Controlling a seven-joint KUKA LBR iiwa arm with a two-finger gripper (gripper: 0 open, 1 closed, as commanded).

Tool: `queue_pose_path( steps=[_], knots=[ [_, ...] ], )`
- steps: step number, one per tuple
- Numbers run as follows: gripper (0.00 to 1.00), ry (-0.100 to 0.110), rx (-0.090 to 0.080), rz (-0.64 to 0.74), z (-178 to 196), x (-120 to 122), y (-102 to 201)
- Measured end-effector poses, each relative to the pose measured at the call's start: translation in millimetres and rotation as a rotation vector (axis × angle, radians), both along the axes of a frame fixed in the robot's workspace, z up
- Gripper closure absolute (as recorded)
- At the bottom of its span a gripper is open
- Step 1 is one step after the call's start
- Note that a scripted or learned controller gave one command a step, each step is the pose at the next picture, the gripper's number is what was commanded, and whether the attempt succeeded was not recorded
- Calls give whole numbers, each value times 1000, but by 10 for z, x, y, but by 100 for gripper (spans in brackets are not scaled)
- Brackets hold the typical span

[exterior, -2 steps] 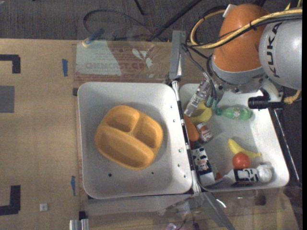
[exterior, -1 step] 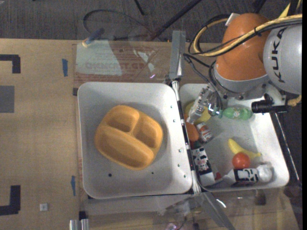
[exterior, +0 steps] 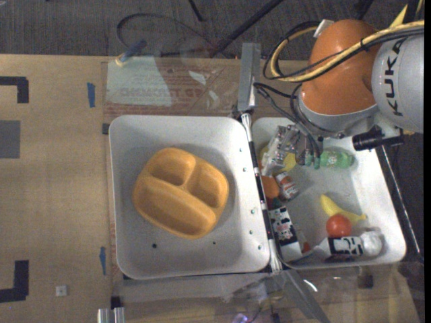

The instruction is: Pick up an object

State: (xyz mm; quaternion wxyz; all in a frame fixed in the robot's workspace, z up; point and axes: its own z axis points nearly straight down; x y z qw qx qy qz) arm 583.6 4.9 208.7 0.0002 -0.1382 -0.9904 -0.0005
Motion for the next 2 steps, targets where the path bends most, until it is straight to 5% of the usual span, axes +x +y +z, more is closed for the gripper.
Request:
queue_pose_path(
  steps=[1, 2],
  knots=[
    [100, 0, 0, 117, 75, -833, -155],
    [100, 0, 0, 3, 2, -891, -444]
  ],
)
